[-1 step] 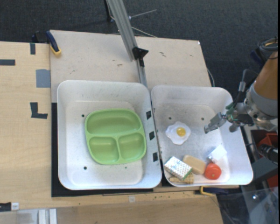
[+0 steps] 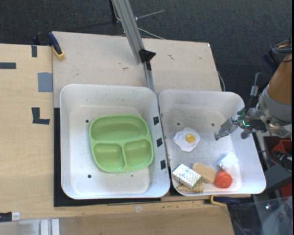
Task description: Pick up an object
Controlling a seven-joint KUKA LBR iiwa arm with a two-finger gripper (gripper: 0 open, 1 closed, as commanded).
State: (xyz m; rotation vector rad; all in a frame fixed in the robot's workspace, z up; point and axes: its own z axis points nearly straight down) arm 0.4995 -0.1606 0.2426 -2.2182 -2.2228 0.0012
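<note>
The right bin (image 2: 206, 99) holds several small objects. A toy fried egg (image 2: 187, 139) lies near its middle. Along the front wall sit a green-and-white box (image 2: 187, 176), a tan block (image 2: 204, 172) and a red tomato-like ball (image 2: 224, 180). A small white piece (image 2: 229, 160) lies just behind the ball. My gripper (image 2: 232, 132) hangs over the right side of this bin, to the right of the egg and above the white piece. Its fingers are spread open with nothing between them.
The left bin (image 2: 68, 131) holds a green divided plate (image 2: 121, 142). A metal pole (image 2: 130, 23) slants down from the top to the ridge between the bins. A blue-and-yellow clamp (image 2: 56, 45) sits at the bench's back left corner.
</note>
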